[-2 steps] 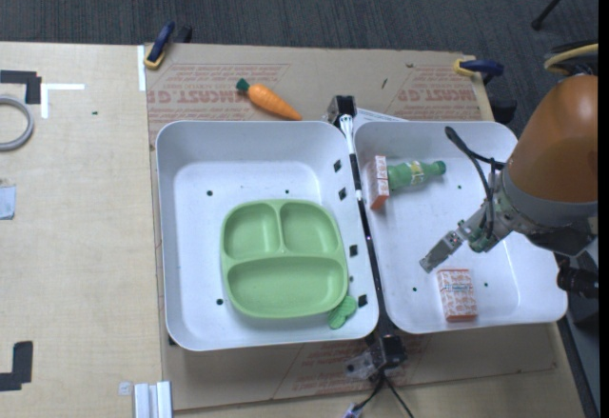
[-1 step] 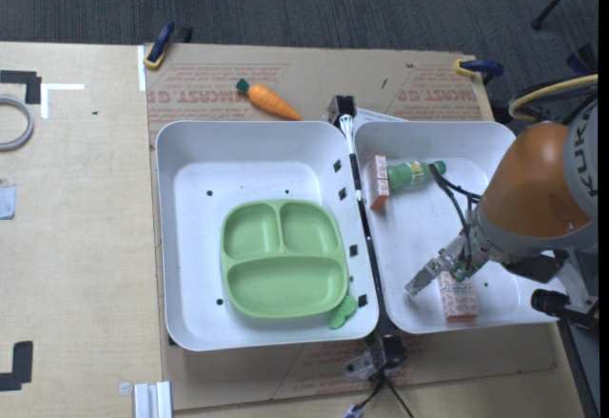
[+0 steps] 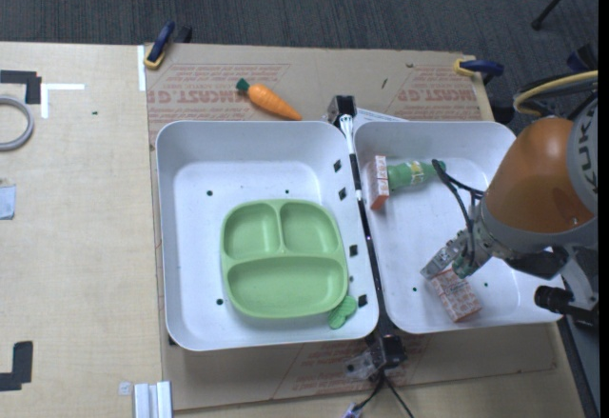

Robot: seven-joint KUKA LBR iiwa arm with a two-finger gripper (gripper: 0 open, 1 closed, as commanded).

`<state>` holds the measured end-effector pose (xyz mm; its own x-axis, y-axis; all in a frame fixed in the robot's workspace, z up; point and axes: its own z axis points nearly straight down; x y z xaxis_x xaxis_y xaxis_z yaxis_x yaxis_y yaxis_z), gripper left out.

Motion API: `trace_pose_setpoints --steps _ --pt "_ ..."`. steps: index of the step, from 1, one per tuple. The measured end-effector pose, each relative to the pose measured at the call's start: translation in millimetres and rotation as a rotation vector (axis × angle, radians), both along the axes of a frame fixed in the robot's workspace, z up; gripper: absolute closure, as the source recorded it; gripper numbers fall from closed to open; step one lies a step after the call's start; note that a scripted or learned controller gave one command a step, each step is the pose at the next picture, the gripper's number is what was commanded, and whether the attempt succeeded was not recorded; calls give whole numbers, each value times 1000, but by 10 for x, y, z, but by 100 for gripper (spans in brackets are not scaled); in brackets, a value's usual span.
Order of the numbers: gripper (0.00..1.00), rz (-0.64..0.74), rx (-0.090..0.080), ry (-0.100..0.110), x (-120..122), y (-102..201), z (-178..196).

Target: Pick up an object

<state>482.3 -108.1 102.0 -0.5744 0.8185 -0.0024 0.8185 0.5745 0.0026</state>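
Observation:
My gripper [image 3: 448, 266] reaches down into the right bin [image 3: 409, 245], its tip right over a small pinkish box [image 3: 456, 296] lying near the bin's front. The arm's orange band [image 3: 539, 186] looms above it. I cannot make out how the tip stands around the box. At the back left of the same bin lie a green bottle [image 3: 411, 175] and a red-and-white carton [image 3: 379, 181]. The left bin [image 3: 190, 216] holds a green divided plate [image 3: 284, 258] and a small green piece [image 3: 343, 311] at the plate's front right corner.
A toy carrot [image 3: 268, 99] lies on the cardboard behind the left bin. Blue clamps [image 3: 160, 44] hold the cardboard's back corners. A black clip [image 3: 342, 108] sits between the bins at the back. Cables trail off the bench front [image 3: 381, 378].

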Motion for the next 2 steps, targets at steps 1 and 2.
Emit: trace_pose_setpoints --steps 1,2 --pt "100 90 -1 0 -33 840 1386" --pt "100 -8 -1 1 532 776 902"
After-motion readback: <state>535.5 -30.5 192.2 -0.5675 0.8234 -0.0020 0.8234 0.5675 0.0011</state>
